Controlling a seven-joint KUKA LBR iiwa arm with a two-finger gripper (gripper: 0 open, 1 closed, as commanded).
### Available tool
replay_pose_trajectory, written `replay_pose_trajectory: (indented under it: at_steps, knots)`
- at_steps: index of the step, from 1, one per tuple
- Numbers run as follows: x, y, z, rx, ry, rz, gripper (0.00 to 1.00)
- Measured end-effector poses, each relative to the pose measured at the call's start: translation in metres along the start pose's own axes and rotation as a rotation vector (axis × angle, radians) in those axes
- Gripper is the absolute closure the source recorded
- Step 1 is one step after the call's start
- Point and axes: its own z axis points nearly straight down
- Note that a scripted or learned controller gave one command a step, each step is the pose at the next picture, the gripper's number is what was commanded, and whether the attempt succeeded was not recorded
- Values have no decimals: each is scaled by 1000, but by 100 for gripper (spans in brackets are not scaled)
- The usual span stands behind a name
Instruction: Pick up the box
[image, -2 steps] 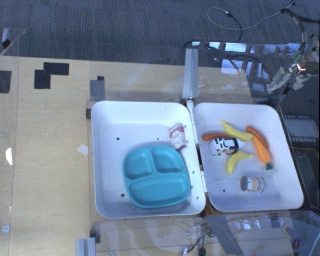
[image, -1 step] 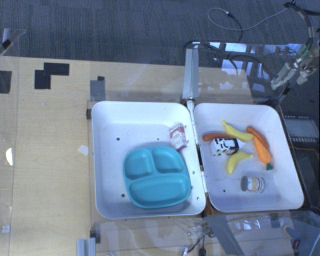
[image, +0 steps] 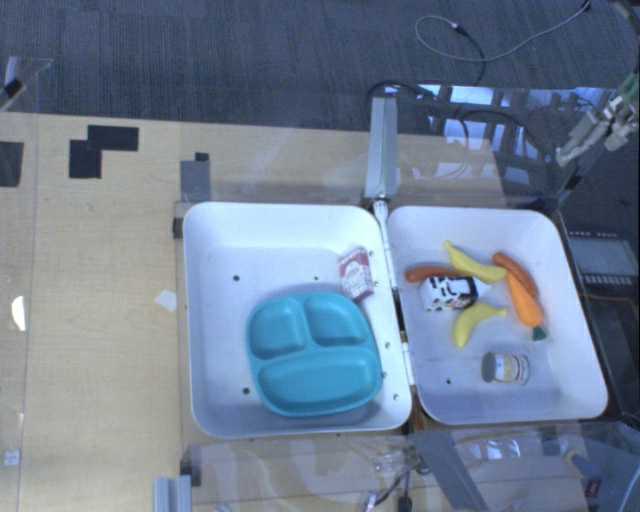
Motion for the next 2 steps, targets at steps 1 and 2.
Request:
replay_pose_trajectory:
  at_steps: [1, 2]
  knots:
    - [19, -63, 11, 1, 2, 4, 0]
    - [0, -3, 20, 1, 1, -59, 0]
